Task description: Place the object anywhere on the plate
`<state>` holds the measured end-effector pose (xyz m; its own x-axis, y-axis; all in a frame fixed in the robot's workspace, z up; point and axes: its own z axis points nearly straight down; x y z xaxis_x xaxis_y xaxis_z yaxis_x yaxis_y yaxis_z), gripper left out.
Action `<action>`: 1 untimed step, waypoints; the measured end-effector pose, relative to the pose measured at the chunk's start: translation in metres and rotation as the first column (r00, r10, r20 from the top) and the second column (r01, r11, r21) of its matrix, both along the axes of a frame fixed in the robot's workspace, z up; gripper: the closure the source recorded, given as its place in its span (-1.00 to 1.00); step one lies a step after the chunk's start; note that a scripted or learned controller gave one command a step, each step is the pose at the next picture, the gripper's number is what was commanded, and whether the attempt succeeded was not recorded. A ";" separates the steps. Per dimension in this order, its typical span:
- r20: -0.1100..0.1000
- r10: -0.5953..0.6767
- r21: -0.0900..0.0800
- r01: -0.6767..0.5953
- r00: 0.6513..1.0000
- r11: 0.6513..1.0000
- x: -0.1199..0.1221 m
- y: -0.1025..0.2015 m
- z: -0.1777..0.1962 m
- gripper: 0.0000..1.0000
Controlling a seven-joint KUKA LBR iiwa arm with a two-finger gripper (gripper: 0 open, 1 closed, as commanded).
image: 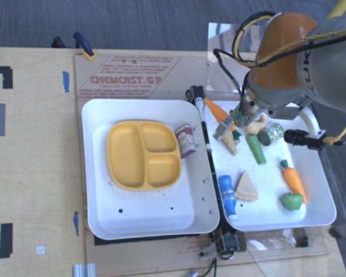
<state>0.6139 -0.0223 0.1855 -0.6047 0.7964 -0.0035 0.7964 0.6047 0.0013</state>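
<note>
The yellow divided plate lies in the left bin, and its compartments hold nothing. A small red-labelled can lies just off the plate's right rim. My gripper is low over the upper left of the right bin. It hangs among an orange carrot piece, a tan toy and a green cylinder. The wrist hides whatever is directly under it, so I cannot tell if it has hold of anything.
Also in the right bin are a blue bottle, a tan wedge, a carrot with a green top, a green pepper and a round greenish item. The ridge between the bins separates gripper and plate.
</note>
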 end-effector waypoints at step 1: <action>0.001 -0.064 0.007 0.064 0.998 0.998 -0.051 0.065 0.036 1.00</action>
